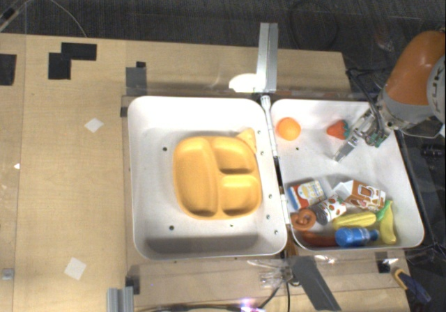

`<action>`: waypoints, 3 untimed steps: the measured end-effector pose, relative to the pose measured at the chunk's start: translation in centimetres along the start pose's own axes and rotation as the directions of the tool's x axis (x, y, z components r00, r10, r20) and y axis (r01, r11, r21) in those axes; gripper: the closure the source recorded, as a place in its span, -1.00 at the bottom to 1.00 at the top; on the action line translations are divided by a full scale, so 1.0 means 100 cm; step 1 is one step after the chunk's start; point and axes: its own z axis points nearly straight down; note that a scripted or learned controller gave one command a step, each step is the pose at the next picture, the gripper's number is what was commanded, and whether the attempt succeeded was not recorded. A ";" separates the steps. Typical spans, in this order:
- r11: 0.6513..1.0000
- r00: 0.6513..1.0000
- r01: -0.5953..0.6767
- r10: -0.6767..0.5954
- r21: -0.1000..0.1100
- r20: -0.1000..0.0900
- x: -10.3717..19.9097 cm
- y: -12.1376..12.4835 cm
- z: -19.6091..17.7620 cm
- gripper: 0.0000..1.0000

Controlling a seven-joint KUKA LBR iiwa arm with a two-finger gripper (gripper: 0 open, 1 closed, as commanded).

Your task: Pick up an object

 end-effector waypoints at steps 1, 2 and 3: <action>0.989 0.989 -0.148 0.148 0.010 -0.012 -0.013 0.021 -0.001 -1.00; 0.995 0.995 -0.104 0.104 0.001 -0.002 0.005 0.024 0.001 -1.00; 0.957 0.957 0.291 -0.291 0.004 -0.020 -0.019 0.013 0.001 -1.00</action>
